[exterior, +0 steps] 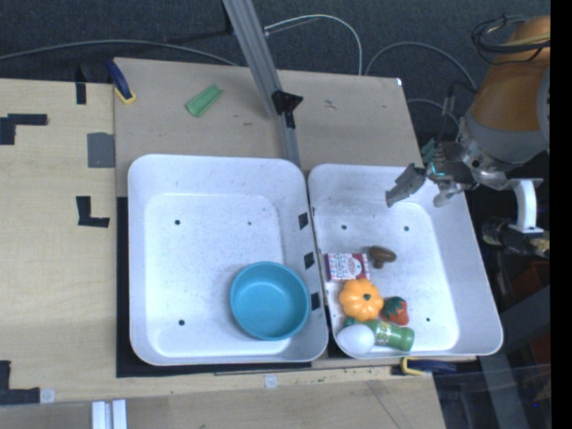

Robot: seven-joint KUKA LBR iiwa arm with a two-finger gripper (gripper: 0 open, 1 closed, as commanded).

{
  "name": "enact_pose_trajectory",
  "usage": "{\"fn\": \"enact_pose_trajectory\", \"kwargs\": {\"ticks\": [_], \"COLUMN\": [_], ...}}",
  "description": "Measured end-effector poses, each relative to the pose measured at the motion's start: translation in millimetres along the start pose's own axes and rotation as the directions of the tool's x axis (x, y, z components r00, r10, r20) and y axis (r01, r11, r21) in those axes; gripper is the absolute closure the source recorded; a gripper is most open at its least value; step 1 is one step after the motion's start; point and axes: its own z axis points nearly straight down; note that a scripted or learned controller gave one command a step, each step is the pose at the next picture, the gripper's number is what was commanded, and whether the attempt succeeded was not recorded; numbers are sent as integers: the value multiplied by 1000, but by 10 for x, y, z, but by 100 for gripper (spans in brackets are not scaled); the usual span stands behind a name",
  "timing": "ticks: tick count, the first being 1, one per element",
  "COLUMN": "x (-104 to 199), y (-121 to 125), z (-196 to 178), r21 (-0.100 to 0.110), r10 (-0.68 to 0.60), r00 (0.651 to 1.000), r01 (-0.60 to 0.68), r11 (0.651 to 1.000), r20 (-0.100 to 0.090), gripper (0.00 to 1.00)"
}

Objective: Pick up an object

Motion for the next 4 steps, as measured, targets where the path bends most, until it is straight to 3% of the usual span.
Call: {"fn": "enact_pose_trajectory", "kwargs": {"ticks": [1,4], "x": [-1,140], "y": [0,-33], "z": [-1,1383], "r21": [0,6], "r10": [0,1], "r00": [1000,1000], "r01": [0,-1], "r11": [1000,1000], "r20": [0,0], "gripper": [0,0]}}
